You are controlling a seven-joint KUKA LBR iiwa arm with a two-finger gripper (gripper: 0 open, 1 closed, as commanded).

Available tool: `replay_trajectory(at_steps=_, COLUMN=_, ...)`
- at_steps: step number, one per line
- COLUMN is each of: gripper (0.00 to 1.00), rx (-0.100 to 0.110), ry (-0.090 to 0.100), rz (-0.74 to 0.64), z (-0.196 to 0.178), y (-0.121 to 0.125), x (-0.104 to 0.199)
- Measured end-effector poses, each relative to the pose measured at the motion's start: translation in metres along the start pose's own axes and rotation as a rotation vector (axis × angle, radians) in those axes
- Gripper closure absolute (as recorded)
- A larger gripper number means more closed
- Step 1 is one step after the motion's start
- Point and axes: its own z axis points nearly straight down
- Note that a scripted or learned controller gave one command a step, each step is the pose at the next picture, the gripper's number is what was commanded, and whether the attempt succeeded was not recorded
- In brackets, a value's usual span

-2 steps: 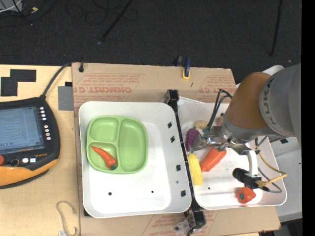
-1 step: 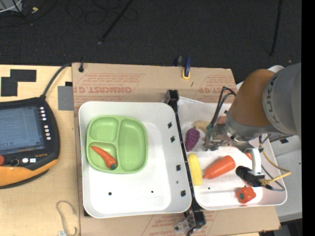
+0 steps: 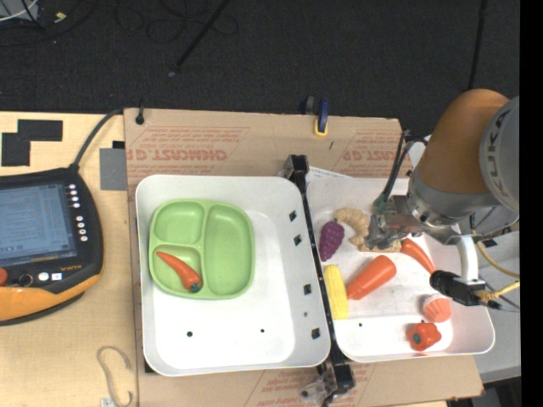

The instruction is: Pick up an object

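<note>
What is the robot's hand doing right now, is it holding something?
Hand: low in the right bin by the tan toy; open or closed cannot be told.

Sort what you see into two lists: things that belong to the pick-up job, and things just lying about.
Job: hand; right bin with carrot, corn, purple grapes, tomato, shell.

Lying about: green plate with chilli, tablet, blue clamp.

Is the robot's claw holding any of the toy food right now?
I can't tell. The claw is low in the right bin, beside the beige toy, but its tips are hidden.
</note>
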Motion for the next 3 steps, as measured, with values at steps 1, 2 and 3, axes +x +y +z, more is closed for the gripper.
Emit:
replay_trajectory(at_steps=1, gripper=1.0, rx=-0.001, ry=0.0, rz=-0.004, z=-0.044, y=0.0, x=-0.001)
replay_trajectory(at_steps=2, gripper=1.0, rx=0.003, ry=0.001, rz=-0.008, z=-0.039, y=-0.007, x=0.054)
replay_trajectory(at_steps=3, gripper=1.0, rx=0.004, ry=0.002, rz=-0.008, z=-0.044, y=-0.022, x=0.11)
